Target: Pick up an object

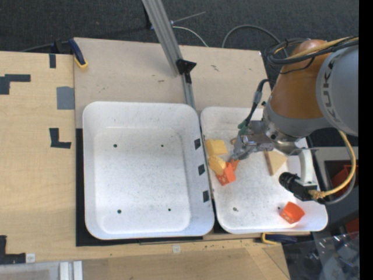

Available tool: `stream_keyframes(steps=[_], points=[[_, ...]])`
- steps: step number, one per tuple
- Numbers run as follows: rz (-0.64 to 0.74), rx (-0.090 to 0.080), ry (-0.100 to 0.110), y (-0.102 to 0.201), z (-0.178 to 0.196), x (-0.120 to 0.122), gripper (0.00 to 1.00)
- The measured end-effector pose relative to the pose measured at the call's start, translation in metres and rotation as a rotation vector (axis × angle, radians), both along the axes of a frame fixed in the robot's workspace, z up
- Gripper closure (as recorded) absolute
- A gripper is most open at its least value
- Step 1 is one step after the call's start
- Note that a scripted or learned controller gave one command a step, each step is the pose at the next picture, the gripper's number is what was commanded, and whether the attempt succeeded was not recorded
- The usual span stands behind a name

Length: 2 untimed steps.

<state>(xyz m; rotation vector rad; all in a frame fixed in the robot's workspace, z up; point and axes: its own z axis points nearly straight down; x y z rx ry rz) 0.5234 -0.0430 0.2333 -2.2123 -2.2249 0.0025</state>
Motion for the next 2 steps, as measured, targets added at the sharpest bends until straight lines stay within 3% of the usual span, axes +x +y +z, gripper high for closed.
stream_keyframes(steps=[1, 2], points=[[0.000, 0.000, 0.000, 0.050, -0.012, -0.011, 1.00], [0.003, 0.000, -0.003, 0.108, -0.001, -0.015, 1.00]])
